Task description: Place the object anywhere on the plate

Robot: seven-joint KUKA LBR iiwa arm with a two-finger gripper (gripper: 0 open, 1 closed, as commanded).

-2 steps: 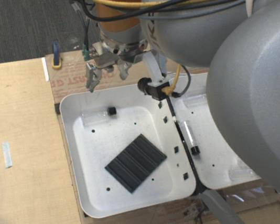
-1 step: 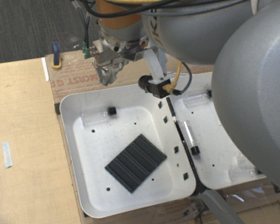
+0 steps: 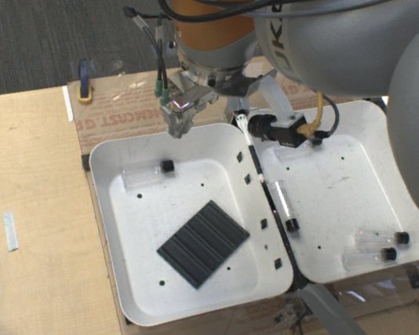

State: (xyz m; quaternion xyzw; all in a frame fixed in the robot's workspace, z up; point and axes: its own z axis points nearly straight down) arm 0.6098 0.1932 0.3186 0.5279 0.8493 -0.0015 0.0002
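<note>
We see gripper (image 3: 179,120) over left bin (image 3: 118,241) rim, grip unclear | clear vial (image 3: 147,173): light, slick, brittle | pinch mid-body | ribbed plate (image 3: 203,243) awaits

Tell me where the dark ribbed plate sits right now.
The dark ribbed plate lies tilted on the floor of the left bin, toward its near side, with a small clear vial near the far wall.

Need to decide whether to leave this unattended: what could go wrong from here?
The vial lies close to the back wall of the left bin, so the gripper might clip the rim or miss it. It looks clear and round, so it could slip from the grasp or roll off the ribbed plate.
</note>
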